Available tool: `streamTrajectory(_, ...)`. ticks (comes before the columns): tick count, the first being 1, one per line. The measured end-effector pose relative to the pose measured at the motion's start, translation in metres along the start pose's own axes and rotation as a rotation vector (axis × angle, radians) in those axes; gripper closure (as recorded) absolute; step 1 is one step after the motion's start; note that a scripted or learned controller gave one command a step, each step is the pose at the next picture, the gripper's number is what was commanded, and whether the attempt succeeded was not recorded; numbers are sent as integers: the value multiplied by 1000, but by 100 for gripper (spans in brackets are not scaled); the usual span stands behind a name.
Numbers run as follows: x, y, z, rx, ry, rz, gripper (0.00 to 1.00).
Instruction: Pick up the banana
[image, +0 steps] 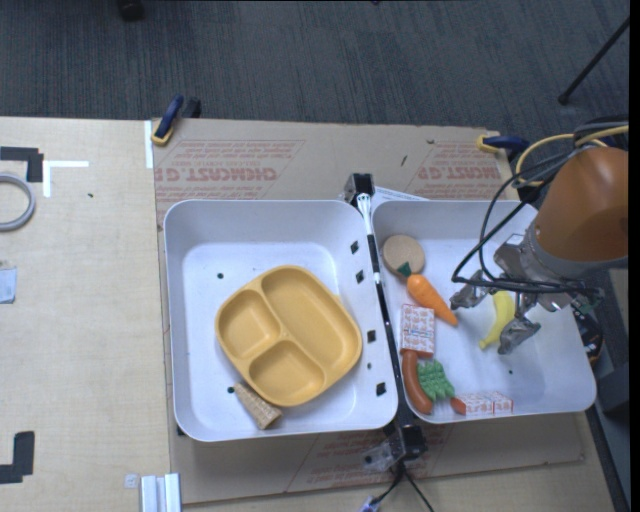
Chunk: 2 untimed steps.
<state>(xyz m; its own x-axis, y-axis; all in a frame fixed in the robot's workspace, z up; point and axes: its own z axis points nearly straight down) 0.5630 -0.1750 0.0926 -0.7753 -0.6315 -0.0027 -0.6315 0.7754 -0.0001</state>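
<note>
Bench fitted with two shallow white bins set side by side on a cardboard sheet (300, 160).

Left bin (190, 300): a yellow divided plate (288, 335) is laid near the middle, three compartments shown uppermost. A small brown wedge-shaped item (257, 406) is placed just beside the plate's lower edge.

Right bin (560, 385): a round tan disc (404, 253) is found near the upper left corner. A toy carrot (431, 298) is laid aslant just below it. A red-and-white printed packet (418, 329) is set below the carrot, close to the bin's left wall. A red sausage-like piece (415, 385) and a green leafy item (435, 380) are placed together below the packet. A small red-and-white box (487, 404) is seen at the bin's lower edge.

Banana (499, 318): laid in the middle of the right bin, roughly upright in the view, directly under the end effector.

Gripper (495, 316): carried on the grey arm with the orange band (590, 205), positioned over the right bin. Its two fingers are spread apart, one shown on each side of the banana. Whether the fruit is touched by them cannot be told.
</note>
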Motion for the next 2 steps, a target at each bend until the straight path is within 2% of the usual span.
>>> streamTrajectory(1,-1,0,-10,2,-5,4,100)
streamTrajectory(2,34,8,-62,2,-1,-7,100)
